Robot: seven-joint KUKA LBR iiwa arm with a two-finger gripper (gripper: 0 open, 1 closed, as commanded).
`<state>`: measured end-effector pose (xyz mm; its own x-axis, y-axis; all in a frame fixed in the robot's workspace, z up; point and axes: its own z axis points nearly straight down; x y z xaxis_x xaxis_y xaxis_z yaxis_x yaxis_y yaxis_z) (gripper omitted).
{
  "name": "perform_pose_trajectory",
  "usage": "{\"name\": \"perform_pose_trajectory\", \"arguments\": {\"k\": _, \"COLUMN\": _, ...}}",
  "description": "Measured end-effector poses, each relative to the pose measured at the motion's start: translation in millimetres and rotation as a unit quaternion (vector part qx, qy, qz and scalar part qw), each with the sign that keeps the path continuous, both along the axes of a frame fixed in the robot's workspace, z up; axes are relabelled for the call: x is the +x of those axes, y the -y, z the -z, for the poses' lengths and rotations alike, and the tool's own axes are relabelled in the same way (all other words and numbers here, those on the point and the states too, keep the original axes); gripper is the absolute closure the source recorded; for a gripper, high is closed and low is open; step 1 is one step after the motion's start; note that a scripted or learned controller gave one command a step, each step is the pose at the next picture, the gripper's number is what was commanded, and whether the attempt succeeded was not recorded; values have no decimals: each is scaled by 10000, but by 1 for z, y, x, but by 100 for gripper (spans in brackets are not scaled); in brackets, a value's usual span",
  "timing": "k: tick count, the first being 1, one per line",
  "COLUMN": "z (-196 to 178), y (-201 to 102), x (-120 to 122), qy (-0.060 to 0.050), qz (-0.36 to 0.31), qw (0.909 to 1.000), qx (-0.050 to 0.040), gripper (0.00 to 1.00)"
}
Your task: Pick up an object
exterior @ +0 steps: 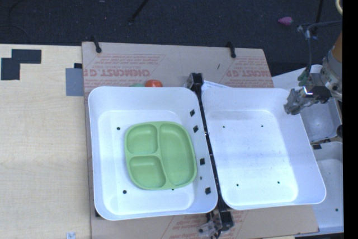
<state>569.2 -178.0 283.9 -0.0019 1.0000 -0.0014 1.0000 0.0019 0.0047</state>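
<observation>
Hand [295, 102]: grey two-finger unit at the far right of the table, poised over the right rim of the right bin [313, 165] near that bin's back right corner; nothing lies between its parts, and whether it is spread or pressed together cannot be told at this size. Arm: enters from the right edge, only its wrist end visible. Right bin: white, shallow, floor bare apart from a few small dark specks. Left bin [103, 120]: white, shallow, sharing a dark central divider with the right bin. Green tray [160, 154]: pale green, rounded, three compartments, lying flat in the middle of the left bin's floor, slightly toward its right wall; this is the one evident candidate for picking. Small red-orange object [153, 84]: sits on the cardboard sheet [123, 67] just behind the left bin's back rim, outside both bins, partly hidden by that rim. Table [39, 137]: light wood surface at the left, carrying the cardboard sheet and both bins. Step in hand, by judgement: the approach has not begun, since the hand is well apart from the tray. Next move, by judgement: travel across the right bin and divider, descend over the tray, and seize a thin rim or compartment wall, as the flat body offers little to close on.
</observation>
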Motion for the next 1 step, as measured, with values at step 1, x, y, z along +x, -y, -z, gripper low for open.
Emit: {"name": "perform_pose_trajectory", "arguments": {"k": 1, "z": -13, "y": 1, "x": 0, "qy": -24, "qz": -2, "qw": 10000, "qx": 7, "gripper": 100}}
